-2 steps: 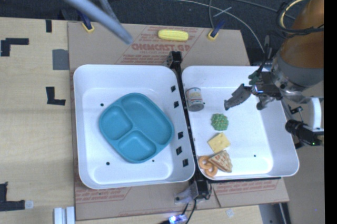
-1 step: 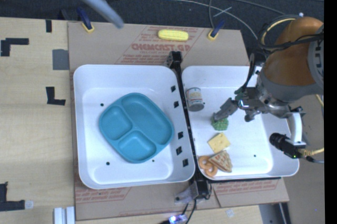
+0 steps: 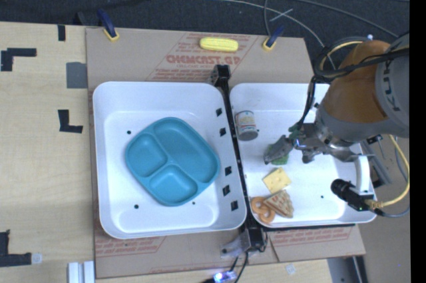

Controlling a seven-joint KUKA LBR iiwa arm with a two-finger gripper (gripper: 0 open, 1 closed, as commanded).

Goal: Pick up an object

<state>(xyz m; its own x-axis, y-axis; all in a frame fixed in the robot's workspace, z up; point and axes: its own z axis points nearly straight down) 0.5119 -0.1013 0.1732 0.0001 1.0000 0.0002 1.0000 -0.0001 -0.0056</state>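
1. Nearest, at right bin's front left corner: pretzel touching sandwich wedge.
2. Just behind those: yellow cheese block.
3. Further back, by divider: small can.
4. Gripper low over right bin, at a dark green object; jaw state impossible to tell.
5. In left bin: blue divided tray.
6. Behind bins, on cardboard: yellow corn cob.

Tray in left bin; can in right bin.
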